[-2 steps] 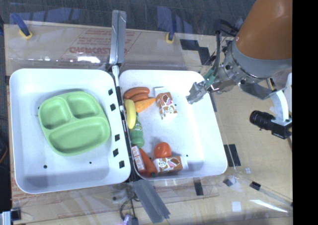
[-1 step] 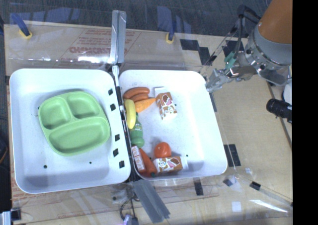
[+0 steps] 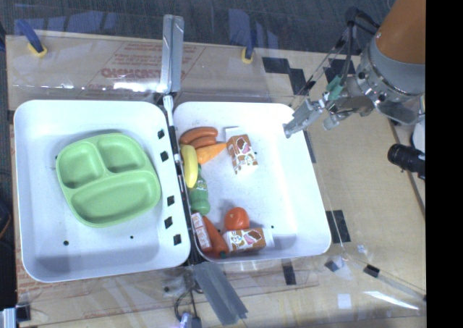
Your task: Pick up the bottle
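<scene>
Right bin (image 3: 304, 196) as landmark. Bottle (image 3: 198, 195), green, lies flat against the bin's left wall, long axis running along that wall; which end is the cap, cannot tell. Banana (image 3: 189, 166) just above it, tomato (image 3: 236, 218) to its lower right. Tool (image 3: 293, 125) hangs over the bin's upper-right rim, well apart from the bottle, carrying nothing; spread or pressed together, cannot tell.
</scene>
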Controlling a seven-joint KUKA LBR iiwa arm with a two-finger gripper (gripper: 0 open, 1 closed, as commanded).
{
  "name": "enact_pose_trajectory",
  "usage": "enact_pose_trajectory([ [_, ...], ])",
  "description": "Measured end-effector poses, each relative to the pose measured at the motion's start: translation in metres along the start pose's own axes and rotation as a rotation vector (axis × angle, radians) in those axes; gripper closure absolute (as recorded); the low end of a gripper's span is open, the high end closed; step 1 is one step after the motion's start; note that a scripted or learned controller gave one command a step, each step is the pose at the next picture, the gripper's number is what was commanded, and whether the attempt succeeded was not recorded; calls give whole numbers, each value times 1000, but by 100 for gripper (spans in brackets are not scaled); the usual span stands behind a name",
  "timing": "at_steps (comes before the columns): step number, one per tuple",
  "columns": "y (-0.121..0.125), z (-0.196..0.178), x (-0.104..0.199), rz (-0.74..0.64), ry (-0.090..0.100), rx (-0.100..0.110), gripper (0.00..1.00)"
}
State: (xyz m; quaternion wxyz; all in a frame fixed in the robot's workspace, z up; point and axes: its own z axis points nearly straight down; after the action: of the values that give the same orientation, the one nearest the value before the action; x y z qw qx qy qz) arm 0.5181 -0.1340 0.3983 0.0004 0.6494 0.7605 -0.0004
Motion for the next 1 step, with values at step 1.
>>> enact_pose_trajectory([
  [1,39,43,34,25,1,3,0],
])
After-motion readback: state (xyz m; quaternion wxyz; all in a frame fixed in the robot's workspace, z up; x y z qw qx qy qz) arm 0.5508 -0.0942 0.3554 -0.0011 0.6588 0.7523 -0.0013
